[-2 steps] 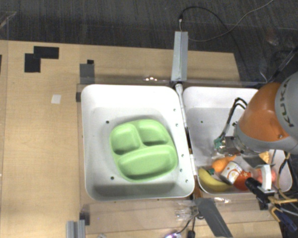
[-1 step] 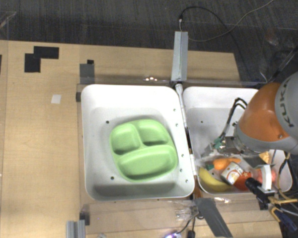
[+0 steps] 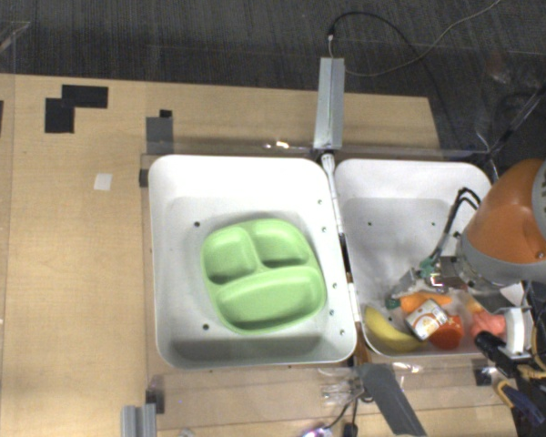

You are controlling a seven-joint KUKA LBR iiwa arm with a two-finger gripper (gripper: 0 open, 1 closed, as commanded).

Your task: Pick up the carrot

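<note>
Two bins: the left bin carries a green divided plate; the right bin carries the food, heaped in its near corner.
Carrot: the orange piece lies in this heap, just beside the banana and touching a small white packet; a red piece is close too.
Claw: the claw hangs low, directly over the carrot, probably to take it from above; its opening I cannot tell.
Risk: the neighbours are so close that a finger may catch them.
</note>
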